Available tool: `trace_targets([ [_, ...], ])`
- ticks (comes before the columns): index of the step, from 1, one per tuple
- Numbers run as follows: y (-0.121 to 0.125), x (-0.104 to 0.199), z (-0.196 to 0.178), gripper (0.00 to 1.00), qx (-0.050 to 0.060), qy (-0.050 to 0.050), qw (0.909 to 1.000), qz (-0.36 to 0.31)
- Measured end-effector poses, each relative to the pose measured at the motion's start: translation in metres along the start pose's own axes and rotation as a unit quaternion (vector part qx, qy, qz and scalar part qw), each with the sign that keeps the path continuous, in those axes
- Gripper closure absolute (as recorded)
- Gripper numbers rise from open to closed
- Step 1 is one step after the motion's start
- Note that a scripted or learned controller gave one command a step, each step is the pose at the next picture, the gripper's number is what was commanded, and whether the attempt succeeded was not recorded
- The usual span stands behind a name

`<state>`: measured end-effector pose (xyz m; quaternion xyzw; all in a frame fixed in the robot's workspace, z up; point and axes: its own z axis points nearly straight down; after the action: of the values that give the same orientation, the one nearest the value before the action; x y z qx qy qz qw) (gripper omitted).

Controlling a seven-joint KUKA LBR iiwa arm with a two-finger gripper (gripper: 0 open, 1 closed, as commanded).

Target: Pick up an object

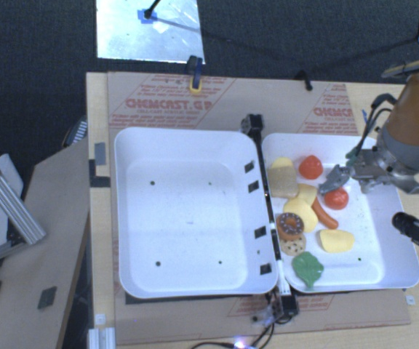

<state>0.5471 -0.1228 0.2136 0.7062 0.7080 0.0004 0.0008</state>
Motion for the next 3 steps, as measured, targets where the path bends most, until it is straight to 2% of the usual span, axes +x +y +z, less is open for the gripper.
trace_targets([
  [1,-0.023,0.039,0.109,0.0,0.003,0.001,1.0,-0.001],
  [2,-0.02,0.036,0.093,1.0,-0.001,0.0,1.0,0.0],
  [3,0.024,0.07,0.024,1.0,-0.003,0.0,1.0,-0.003],
])
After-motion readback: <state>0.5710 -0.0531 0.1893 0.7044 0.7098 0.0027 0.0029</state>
